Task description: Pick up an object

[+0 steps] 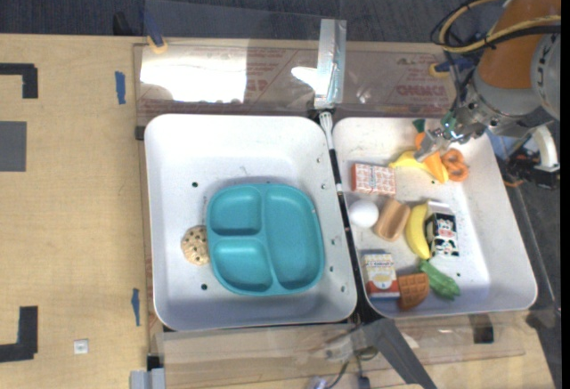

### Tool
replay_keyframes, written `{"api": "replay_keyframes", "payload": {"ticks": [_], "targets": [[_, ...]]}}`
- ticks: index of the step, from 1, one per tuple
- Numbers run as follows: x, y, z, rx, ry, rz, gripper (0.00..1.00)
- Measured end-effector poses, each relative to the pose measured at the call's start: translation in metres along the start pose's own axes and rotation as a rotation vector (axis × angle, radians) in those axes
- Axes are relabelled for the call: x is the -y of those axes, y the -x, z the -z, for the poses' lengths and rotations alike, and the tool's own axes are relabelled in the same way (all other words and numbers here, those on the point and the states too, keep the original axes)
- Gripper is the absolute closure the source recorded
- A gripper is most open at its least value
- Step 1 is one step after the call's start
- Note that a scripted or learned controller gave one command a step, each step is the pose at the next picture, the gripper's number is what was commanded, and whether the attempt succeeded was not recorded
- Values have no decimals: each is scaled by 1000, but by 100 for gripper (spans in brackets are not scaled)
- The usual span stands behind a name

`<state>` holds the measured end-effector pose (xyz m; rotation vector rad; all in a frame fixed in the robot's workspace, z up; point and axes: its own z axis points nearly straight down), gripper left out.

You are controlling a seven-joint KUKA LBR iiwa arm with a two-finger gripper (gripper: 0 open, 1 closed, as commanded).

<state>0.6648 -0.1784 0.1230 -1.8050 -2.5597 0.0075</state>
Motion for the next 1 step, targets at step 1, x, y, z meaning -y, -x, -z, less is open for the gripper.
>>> {"api": "replay_keyframes", "payload": {"ticks": [1], "targets": [[-24,-70,74,8,20,-1,100]]}}
